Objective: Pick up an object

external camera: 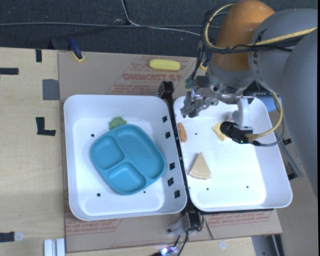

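The gripper [194, 106] hangs over the right bin's [266, 191] top-left corner; whether it is wide or narrow I cannot tell. A small orange piece [182, 132] lies just below it, a tan wedge [200, 167] farther down. Red "CHEMCAST" lettering marks the cardboard [133, 76], near a corn cob [164, 64].

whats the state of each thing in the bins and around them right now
blue plate: flat in the left bin, compartments bare
green piece: behind the plate's far edge
wedge: lying loose in the right bin
orange piece: by the right bin's left wall
corn: on the cardboard beyond the bins
gripper: over the right bin's far corner
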`<state>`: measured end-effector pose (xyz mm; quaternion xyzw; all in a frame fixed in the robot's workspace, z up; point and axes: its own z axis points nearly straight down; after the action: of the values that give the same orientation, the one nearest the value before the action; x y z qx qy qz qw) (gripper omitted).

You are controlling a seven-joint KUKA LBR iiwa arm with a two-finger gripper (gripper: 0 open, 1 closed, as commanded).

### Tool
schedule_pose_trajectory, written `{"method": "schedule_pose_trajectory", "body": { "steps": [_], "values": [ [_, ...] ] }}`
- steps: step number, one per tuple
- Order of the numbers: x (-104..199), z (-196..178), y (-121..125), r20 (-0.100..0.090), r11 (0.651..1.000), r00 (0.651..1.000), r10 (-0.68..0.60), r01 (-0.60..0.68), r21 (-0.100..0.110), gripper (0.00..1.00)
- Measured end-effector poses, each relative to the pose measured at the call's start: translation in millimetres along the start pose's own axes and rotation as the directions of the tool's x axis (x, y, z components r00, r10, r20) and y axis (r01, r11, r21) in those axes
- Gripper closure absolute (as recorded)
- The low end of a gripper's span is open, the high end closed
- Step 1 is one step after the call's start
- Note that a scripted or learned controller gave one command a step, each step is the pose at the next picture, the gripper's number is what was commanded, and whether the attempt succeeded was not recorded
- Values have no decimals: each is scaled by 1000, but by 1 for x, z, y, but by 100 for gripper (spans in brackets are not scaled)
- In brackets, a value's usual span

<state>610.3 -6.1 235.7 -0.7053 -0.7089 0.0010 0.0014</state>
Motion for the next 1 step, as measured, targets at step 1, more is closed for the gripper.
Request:
{"method": "schedule_pose_trajectory", "body": {
  "steps": [1],
  "values": [
    [51,-5,6,-1,1000,1000,-1,1,-2,100]
  ]
}}
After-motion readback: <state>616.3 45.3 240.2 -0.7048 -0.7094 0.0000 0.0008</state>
